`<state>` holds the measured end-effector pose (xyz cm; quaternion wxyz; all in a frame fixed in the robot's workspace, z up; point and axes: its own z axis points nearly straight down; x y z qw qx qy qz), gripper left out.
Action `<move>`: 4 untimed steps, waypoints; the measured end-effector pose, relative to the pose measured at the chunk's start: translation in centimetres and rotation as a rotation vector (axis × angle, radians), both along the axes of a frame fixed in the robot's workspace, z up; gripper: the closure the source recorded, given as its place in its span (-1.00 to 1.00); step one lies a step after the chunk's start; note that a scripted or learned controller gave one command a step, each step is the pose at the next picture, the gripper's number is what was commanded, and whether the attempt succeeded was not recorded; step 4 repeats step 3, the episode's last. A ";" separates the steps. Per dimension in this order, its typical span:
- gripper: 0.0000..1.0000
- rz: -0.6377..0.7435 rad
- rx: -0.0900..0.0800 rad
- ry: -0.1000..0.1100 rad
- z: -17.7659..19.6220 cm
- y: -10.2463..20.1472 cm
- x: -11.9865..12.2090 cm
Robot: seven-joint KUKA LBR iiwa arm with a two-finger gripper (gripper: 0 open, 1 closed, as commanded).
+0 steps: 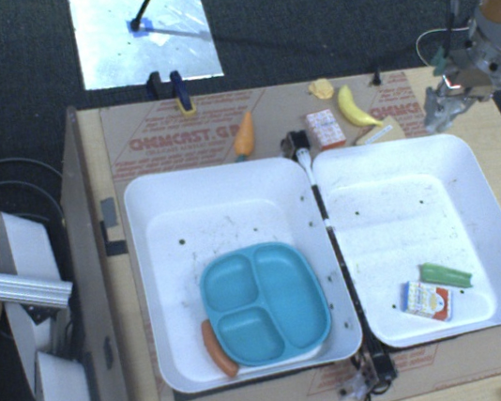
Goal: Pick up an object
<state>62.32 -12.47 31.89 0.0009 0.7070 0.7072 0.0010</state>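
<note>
camera view | gripper (pixel 444 105) blurred past right bin (pixel 473 167) | arm cut off

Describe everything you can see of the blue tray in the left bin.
The blue tray is a light-blue, plastic-looking rounded rectangle with three compartments: two above, one below. It lies flat, slightly rotated, in the near part of the left bin. An orange sausage-like piece lies along its near-left edge, apparently touching.

Grey arm (pixel 498 20) with black cables and a pale metallic end effector (pixel 441 106).
</note>
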 end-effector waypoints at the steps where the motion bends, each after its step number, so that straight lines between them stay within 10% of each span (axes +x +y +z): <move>1: 1.00 0.008 0.002 0.007 -10.1 5.8 1.2; 2: 1.00 -0.002 -0.001 0.002 -9.0 1.8 -1.6; 3: 1.00 -0.005 -0.006 -0.004 -9.9 -8.3 2.3; 4: 1.00 -0.005 -0.006 -0.004 -9.9 -8.3 2.3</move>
